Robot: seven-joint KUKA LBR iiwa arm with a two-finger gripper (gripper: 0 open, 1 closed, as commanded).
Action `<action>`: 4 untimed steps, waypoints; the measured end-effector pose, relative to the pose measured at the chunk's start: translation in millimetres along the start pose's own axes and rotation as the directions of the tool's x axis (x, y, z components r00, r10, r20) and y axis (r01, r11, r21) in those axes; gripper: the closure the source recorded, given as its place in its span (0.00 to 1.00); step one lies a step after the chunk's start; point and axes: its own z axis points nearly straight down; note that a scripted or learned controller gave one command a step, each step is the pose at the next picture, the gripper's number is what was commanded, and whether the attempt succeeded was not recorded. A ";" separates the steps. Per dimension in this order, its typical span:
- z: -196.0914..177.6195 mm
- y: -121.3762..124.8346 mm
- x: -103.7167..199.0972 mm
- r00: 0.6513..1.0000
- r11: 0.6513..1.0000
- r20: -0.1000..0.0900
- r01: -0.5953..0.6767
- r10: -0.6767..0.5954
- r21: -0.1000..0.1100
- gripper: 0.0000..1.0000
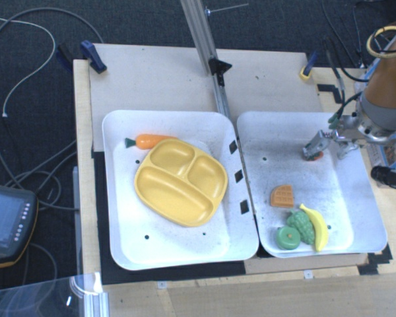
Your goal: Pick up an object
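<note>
From where I stand the grey arm with its orange band (386, 88) comes in from the right and hangs over the upper right part of the right-hand shallow white bin (356, 177); its two-finger gripper (330, 144) sits low near the bin floor, close to the far wall, with one finger (313, 147) down beside a small reddish spot whose nature I cannot make out; whether the fingers are spread or closed I cannot tell, and nothing is plainly caught between them; the middle of that bin is bare, leaving open floor between the gripper and the toys bunched in the near corner; there I count one orange waffle-shaped toy (282, 196), one yellow plastic banana (317, 226), one knobbly green toy vegetable (303, 225) touching the banana, and one round green disc (288, 238) against the near rim; the left-hand white bin (119, 177) holds one yellow compartment plate (181, 181), tilted askew and filling its centre, and one orange toy carrot (148, 141) at the plate's far-left edge; narrow free strips run along that bin's near and left walls.
</note>
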 end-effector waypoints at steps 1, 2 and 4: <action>45.0 4.8 5.0 1.000 1.000 -0.001 0.002 -0.002 0.000 0.00; 30.2 6.8 4.8 1.000 1.000 0.001 0.002 -0.002 -0.008 1.00; -99.7 12.5 7.9 1.000 1.000 0.006 0.003 -0.003 -0.017 1.00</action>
